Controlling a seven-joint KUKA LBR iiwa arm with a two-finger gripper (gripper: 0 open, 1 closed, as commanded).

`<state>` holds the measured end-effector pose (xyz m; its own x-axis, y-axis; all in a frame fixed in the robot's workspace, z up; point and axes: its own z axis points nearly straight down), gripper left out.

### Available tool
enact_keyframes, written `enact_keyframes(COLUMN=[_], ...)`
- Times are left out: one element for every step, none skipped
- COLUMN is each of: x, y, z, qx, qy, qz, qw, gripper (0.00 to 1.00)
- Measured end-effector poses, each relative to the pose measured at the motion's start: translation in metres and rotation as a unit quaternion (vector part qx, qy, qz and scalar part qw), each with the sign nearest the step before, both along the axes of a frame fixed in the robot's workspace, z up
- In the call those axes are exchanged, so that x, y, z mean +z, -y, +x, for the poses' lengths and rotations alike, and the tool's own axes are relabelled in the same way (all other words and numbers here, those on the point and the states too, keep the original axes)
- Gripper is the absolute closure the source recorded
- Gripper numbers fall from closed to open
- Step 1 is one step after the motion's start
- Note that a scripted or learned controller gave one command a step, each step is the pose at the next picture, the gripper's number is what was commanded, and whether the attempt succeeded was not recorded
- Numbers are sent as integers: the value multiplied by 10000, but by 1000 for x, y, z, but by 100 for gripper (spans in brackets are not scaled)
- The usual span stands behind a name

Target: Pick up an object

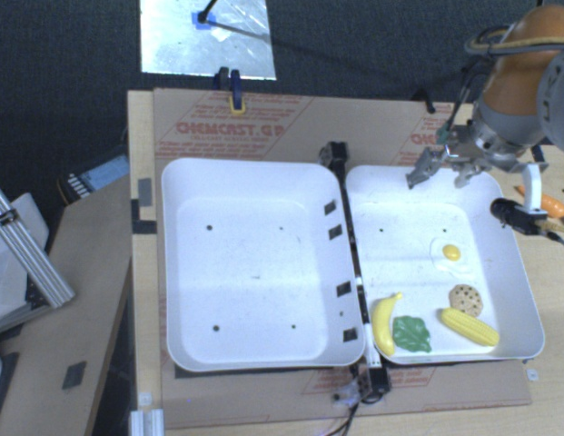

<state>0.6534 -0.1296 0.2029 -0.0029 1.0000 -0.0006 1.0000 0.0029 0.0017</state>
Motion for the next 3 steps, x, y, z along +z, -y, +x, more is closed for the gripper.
enact_keyframes(x=[3, 122, 277], y=[-67, -127, -166], z=[-45, -71, -119], qx=[27, 41, 36], qy=[-18, 46, 96], qz=[11, 14, 24], qw=[10000, 10000, 9999], gripper=[0, 0, 0])
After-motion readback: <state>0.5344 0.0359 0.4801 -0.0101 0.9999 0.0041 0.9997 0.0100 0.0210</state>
